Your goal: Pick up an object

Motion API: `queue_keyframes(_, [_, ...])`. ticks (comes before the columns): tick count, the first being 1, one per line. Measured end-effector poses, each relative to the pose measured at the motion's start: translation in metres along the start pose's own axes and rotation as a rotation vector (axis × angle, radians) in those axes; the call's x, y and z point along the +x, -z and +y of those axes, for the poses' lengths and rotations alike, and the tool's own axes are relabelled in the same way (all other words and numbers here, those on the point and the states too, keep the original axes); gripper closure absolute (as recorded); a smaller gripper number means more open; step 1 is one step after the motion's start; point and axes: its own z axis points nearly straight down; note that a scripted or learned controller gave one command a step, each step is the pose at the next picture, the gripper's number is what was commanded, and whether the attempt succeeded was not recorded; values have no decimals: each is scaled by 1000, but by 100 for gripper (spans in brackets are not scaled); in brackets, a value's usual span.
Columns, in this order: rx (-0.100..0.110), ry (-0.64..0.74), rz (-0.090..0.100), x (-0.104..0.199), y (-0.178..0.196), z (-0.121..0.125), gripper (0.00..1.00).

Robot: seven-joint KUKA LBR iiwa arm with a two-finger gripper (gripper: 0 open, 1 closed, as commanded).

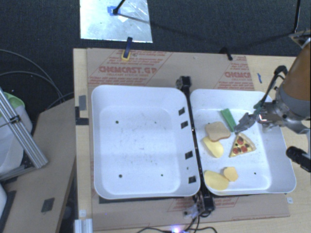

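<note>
Two white bins, left (138, 142) and right (277, 176): smooth moulded plastic, faint sheen; the left one's floor is scuffed with grey specks. Cardboard sheet (160, 67) under them: matt brown, printed in red. Table (58, 164): matt, pale wood-like surface. Floor (39, 18): dark, rough carpet-like texture. Square plate (115, 13) on it: dull grey metal, patchy reflections. Toy food looks like matt plastic: pizza slice (242, 145), bread slice (217, 130), green block (228, 117). Extruded frame (22, 130): brushed aluminium.
</note>
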Motion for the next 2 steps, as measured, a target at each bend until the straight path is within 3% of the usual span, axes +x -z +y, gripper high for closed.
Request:
queue_keyframes(1, [10,-6,0,-38,-114,-4,0])
queue_keyframes(2, [3,-7,0,-93,-141,-15,0])
